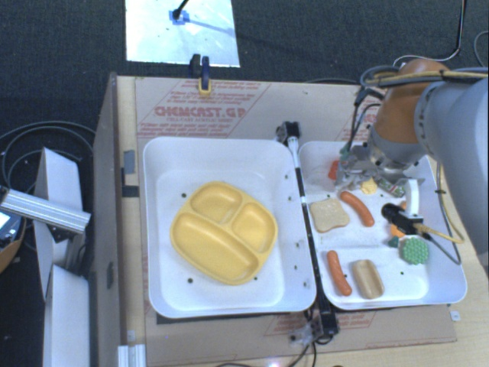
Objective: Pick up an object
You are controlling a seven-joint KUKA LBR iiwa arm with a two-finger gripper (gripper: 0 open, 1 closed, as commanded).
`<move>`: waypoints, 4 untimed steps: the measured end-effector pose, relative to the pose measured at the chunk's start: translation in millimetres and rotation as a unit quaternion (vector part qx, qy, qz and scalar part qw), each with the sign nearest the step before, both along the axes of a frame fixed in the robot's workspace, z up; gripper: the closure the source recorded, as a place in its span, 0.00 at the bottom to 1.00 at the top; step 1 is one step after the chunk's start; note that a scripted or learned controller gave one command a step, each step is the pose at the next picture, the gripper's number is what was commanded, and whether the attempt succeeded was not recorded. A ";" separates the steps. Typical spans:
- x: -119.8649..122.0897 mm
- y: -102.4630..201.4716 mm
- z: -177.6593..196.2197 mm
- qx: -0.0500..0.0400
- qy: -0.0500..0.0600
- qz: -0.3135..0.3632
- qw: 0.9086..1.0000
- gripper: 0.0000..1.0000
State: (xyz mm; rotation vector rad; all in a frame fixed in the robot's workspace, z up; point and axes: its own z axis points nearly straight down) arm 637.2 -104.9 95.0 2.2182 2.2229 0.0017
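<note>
Two smooth white bins (164, 205), glossy yellow compartment tray (223, 232), gripper (365, 176)

fixed overhead camera, slanted down, both bins (229, 147)

The arm (451, 109) is smooth grey with a rounded orange band (401, 105) above the wrist; thin dark cables loop beside its metallic gripper (367, 176).

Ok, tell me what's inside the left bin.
The left bin holds one yellow divided tray, lying tilted near the middle; its three compartments have nothing in them. Whatever lies beneath the tray is covered.
</note>
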 end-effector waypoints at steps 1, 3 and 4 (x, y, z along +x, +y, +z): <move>-0.1 -0.1 -0.2 0.000 0.000 0.000 1.000 0.00; 33.5 17.1 13.1 -0.001 -0.003 0.003 1.000 1.00; 0.5 52.4 90.8 0.000 -0.001 0.002 1.000 1.00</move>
